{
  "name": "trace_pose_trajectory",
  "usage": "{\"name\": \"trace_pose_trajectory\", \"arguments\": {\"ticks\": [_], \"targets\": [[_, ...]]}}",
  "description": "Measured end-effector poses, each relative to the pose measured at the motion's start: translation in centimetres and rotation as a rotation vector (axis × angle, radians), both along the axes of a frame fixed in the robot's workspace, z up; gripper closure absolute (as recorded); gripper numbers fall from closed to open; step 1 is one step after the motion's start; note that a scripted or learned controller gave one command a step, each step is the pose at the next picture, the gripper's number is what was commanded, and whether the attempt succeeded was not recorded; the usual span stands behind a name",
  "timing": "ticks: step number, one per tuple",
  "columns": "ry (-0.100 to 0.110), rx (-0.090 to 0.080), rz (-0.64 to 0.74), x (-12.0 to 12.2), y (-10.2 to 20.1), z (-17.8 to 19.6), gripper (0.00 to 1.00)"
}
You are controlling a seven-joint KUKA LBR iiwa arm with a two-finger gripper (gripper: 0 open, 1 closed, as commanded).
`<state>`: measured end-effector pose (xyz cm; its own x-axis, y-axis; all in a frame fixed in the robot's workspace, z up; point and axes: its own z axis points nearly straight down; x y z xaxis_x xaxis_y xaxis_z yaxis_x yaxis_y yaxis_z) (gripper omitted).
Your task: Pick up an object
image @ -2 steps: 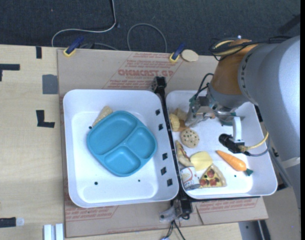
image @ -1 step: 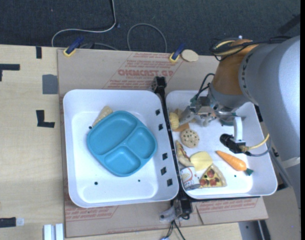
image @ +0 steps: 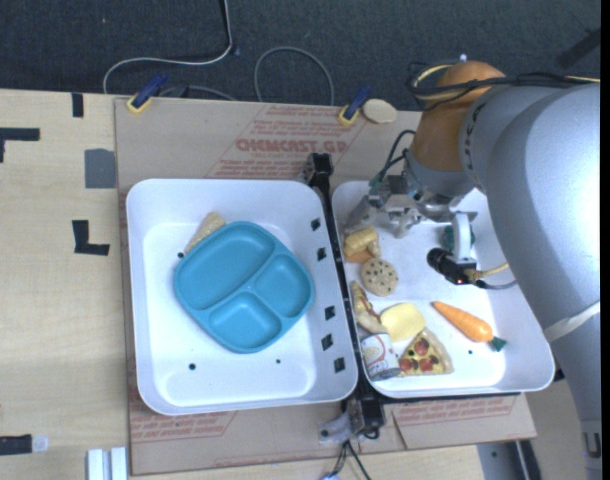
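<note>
My gripper [image: 389, 208] hangs over the back left part of the right bin [image: 520, 353], below the orange band [image: 440, 128] of the arm. Just in front of it lies a pale yellow cheese chunk [image: 360, 243], with a round cookie [image: 380, 276] a little nearer. Further forward are a yellow block [image: 403, 320], an orange carrot [image: 465, 320] and a pizza slice [image: 425, 354]. A tan twisted piece [image: 365, 309] lies along the bin's left wall. Nothing shows in the gripper's hold.
The left bin [image: 150, 268] holds a blue divided plate [image: 245, 285] with a tan piece [image: 206, 230] peeking out at its back left edge. A black divider [image: 330, 258] separates the bins. The bulky grey arm [image: 545, 188] covers the right bin's far right side.
</note>
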<state>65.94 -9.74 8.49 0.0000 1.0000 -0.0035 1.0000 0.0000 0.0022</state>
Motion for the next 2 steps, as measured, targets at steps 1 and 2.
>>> {"name": "trace_pose_trajectory", "arguments": {"ticks": [1,2], "targets": [[-0.001,0.001,0.000,-0.4,0.2,0.1,0.00],[-0.003,0.001,0.000,-3.9,0.1,0.2,0.00]]}}
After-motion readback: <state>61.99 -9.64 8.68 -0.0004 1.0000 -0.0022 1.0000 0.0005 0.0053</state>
